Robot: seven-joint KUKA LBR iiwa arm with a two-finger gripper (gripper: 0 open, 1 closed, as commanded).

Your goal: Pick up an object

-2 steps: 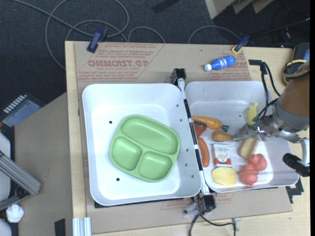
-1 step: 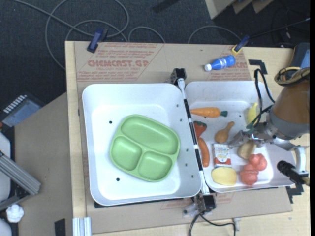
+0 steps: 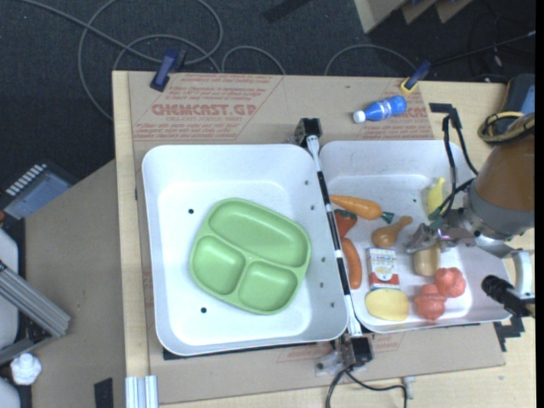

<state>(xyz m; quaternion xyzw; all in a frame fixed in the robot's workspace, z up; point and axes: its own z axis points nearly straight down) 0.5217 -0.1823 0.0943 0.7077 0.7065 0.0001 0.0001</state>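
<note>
Gripper (image 3: 422,243) | low in right bin (image 3: 374,155) | touching potato (image 3: 425,261)

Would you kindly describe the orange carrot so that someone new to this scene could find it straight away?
Start at the right-hand shallow white bin, the one crowded with toy food. Along its left wall, above the other items, lies the long orange carrot, tapering to the right. A shorter orange-red sausage-like piece lies below it, but that one runs up and down, while the carrot lies crosswise.
</note>
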